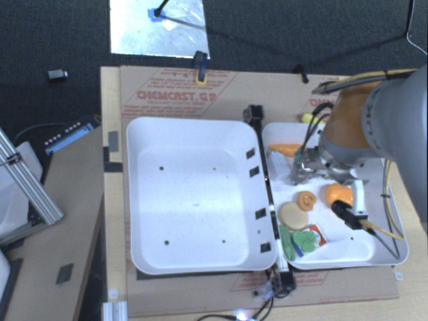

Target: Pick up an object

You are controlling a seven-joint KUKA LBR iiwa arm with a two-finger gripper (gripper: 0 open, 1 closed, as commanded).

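My gripper [299, 170] reaches down into the right bin [374, 251], near its upper left part. An orange carrot-like piece [286, 149] lies just above the gripper. Below it sit a small orange round thing [307, 200] and a tan round disc [293, 215]. An orange ball-like object [338, 193] rests to the right, beside the wrist. A green toy with a red and white edge [302, 240] lies at the bin's lower left. Nothing shows between the fingers.
The left bin [194, 192] stands beside the right one, with a black divider strip [264, 179] between them. Both sit on a cardboard sheet [174, 93]. The grey arm with its orange band [351, 119] covers the right bin's upper right.
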